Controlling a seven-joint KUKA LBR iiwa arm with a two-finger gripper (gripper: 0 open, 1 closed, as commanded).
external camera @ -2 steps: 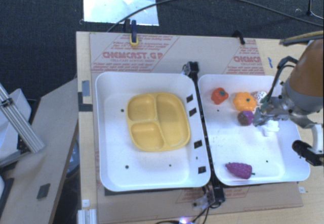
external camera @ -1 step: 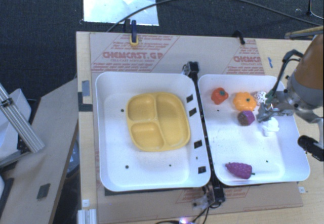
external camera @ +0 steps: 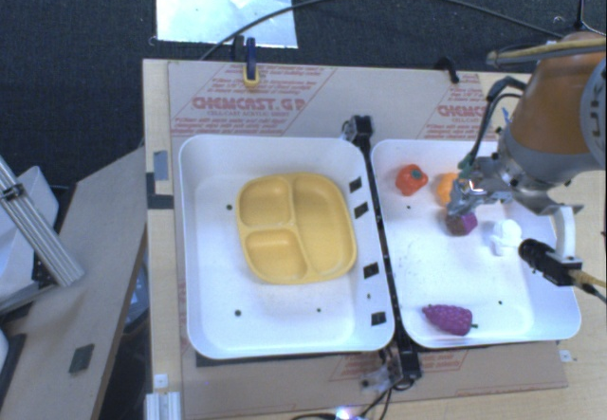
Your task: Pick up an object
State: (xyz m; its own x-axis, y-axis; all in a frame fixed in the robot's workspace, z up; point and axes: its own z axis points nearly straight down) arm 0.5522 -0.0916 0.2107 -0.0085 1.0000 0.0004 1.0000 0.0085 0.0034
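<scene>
My gripper (external camera: 464, 207) hangs low over the upper middle of the right bin (external camera: 560, 314), at the end of the grey arm with its orange band. Directly under its tip sits a small dark purple object (external camera: 462, 223), touching or nearly touching it; I cannot tell whether it is held. An orange object (external camera: 443, 187) lies just left of the gripper, partly hidden by it. A red-orange object (external camera: 411, 179) with a green top rests further left. To the right of the gripper lies a small white object (external camera: 505, 234). A purple grape bunch (external camera: 448, 318) is near the bin's front edge.
The left bin (external camera: 204, 247) holds a yellow divided plate (external camera: 294, 227). A black clipped divider (external camera: 373, 228) runs between the two bins. A black part on a cable (external camera: 543, 260) hangs over the right bin's right side.
</scene>
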